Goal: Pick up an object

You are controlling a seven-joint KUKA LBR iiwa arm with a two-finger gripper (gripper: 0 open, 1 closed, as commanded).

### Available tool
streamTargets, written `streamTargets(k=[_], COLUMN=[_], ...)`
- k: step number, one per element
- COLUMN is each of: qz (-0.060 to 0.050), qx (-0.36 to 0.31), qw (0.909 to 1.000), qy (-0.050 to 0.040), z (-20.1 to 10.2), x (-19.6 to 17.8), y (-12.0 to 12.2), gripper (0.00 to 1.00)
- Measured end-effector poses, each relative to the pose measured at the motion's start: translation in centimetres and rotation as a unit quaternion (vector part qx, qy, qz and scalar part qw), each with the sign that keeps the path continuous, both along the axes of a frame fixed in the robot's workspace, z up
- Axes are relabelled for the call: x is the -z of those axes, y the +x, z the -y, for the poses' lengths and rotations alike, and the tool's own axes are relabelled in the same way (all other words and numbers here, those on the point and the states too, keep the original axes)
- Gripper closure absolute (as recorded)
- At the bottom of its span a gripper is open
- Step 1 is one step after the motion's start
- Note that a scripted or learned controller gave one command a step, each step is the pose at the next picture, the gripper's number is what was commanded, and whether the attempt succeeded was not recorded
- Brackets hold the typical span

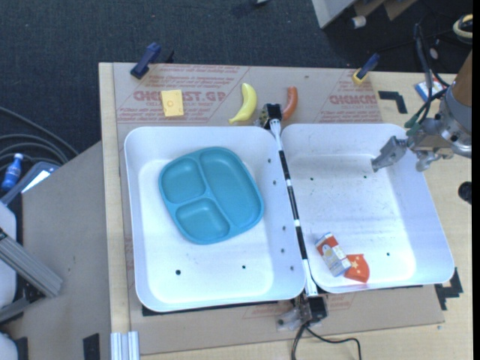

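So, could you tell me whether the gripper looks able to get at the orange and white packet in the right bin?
Probably yes: the packet lies uncovered on the right bin floor, though close to its near wall, and the gripper hangs over the same bin.

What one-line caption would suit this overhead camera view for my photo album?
Robot gripper hangs over the right bin, far from the small red-and-white packet; a blue divided plate lies in the left bin.

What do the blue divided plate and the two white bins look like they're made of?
The blue divided plate looks like moulded plastic: one even colour, rounded compartments, a soft matte sheen. The left bin and right bin also look like plastic, probably thin formed sheet, smooth and slightly glossy with rounded corners; the right one shows dark scuff specks.
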State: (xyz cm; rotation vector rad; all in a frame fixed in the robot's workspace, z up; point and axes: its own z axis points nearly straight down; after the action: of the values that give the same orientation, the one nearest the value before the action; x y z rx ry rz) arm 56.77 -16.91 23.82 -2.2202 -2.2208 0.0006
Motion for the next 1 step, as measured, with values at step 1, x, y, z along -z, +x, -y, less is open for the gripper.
streamTargets(k=[1], qz=[0.0], qx=[0.0], qw=[1.0], qy=[0.0011], z=[-6.13], x=[14.08], y=[-8.85], gripper=[0.0])
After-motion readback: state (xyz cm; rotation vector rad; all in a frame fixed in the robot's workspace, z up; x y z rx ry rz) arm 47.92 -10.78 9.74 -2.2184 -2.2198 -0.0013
